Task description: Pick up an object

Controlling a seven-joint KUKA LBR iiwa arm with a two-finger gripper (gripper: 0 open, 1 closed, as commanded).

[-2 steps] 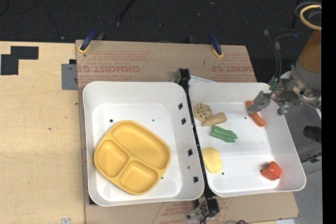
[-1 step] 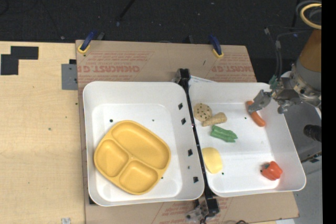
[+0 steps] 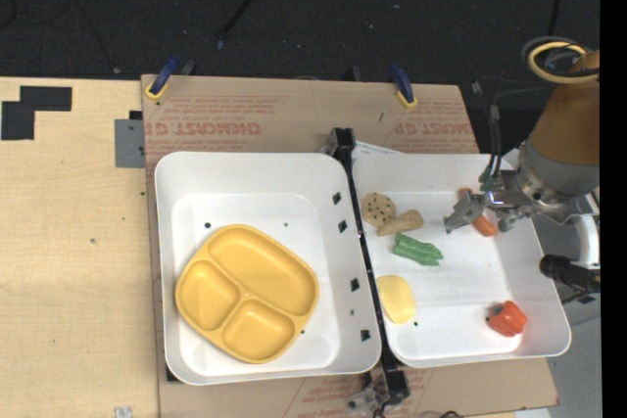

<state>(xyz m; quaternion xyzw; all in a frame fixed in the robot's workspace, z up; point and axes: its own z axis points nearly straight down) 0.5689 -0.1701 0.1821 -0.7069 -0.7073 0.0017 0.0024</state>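
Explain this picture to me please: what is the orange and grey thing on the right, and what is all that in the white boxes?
That is a robot arm, seen by a camera fixed above the bench. Its gripper hangs over the right white bin, at a small orange piece; I cannot tell whether that is held. The bin holds toy food: a tan cookie-like piece, a green pepper-like piece, a pale yellow lump and a red-orange piece. The left white bin holds a yellow divided plastic plate.
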